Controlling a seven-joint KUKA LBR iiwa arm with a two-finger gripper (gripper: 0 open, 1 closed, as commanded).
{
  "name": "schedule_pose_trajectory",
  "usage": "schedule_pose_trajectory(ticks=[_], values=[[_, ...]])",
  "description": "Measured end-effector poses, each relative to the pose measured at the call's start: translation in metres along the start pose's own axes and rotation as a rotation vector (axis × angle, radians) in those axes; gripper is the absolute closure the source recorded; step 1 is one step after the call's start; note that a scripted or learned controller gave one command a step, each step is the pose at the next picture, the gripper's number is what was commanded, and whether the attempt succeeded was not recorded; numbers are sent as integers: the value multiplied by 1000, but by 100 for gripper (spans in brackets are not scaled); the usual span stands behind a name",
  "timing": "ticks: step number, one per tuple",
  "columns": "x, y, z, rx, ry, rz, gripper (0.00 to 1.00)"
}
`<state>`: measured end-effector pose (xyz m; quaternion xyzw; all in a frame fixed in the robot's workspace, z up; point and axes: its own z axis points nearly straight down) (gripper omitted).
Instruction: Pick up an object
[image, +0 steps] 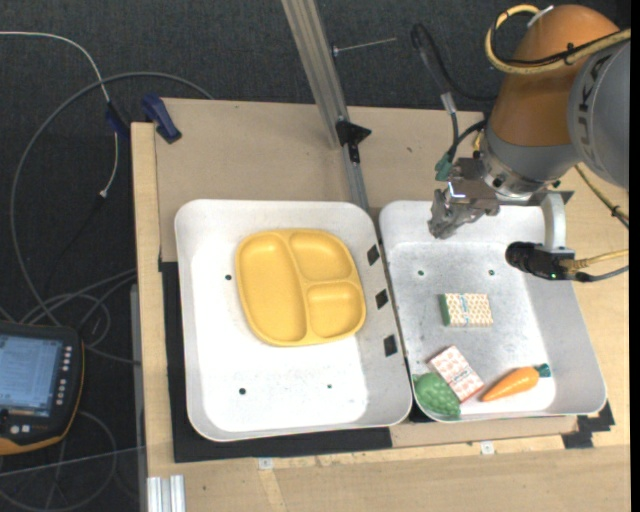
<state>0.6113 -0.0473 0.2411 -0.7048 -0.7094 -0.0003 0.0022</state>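
Observation:
The right bin (560, 300) holds a small patterned box (467, 309) near its middle. At its front edge lie a red and white packet (457, 372), a green leafy toy (436, 396) and an orange carrot (513, 383). My gripper (451, 220) hangs over the back left corner of this bin, well behind the patterned box, with its fingers pointing down. Nothing shows between them. The left bin (210, 330) carries a yellow divided plate (299, 285).
A metal post (322, 70) rises behind the gap between the bins. A black camera unit (538, 260) on a white bracket sits over the right bin's back right. Cables trail across the dark floor at left, near a tablet (35, 380).

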Motion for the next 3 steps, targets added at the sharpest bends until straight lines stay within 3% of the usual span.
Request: schedule_pose_trajectory(ticks=[3], values=[[138, -70, 3, 2, -1, 2, 100]])
